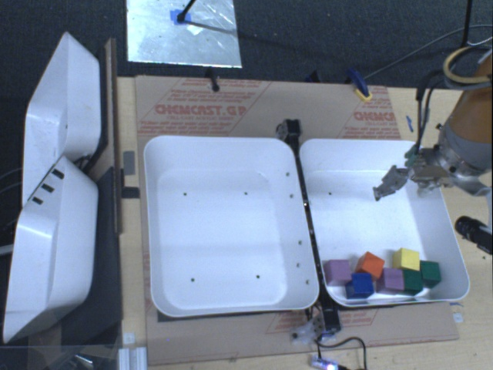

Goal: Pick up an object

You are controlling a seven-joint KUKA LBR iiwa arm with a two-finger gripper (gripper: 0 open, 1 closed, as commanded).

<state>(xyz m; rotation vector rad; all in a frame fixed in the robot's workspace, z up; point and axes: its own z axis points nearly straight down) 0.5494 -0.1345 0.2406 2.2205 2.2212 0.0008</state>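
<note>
Several small blocks lie bunched at the front of the right bin (431,214): a purple one (337,270), an orange one (370,264), a blue one (359,285), a second purple one (394,279), a yellow one (407,259) and a green one (424,274). My gripper (390,183) hangs over the middle of the right bin, reaching in from the right and well behind the blocks. It touches none of them, and I see nothing in it.
The left bin (223,153) sits beside the right one, with a dark divider (306,214) between them. Two spare white bins (54,183) lean at the far left. A shiny metal sheet (183,21) lies behind the bench. Cables run at the right.
</note>
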